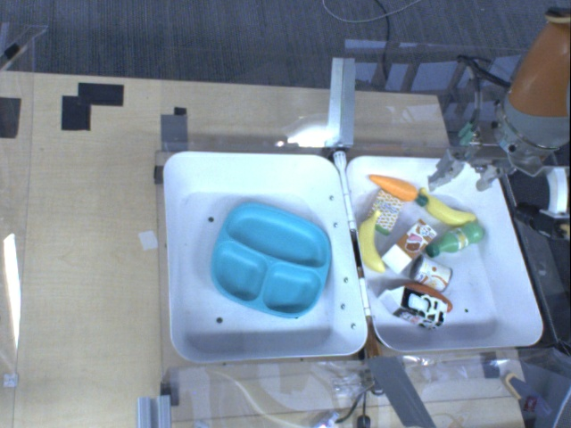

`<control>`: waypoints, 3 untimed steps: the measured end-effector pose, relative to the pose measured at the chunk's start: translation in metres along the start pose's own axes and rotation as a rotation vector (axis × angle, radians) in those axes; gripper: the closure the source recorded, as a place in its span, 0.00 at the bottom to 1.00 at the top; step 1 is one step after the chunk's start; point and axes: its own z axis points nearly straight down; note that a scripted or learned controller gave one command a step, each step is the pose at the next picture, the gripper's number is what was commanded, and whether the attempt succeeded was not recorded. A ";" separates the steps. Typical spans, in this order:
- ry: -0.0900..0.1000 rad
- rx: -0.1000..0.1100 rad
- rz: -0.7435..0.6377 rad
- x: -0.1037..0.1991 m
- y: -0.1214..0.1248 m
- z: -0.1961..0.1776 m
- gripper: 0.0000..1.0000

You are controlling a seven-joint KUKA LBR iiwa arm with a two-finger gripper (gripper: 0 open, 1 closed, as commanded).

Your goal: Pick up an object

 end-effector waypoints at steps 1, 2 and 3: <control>-0.001 -0.010 0.180 -0.010 0.019 0.111 0.00; -0.007 -0.024 0.190 -0.016 0.014 0.125 0.00; -0.011 -0.032 0.186 -0.016 0.017 0.115 1.00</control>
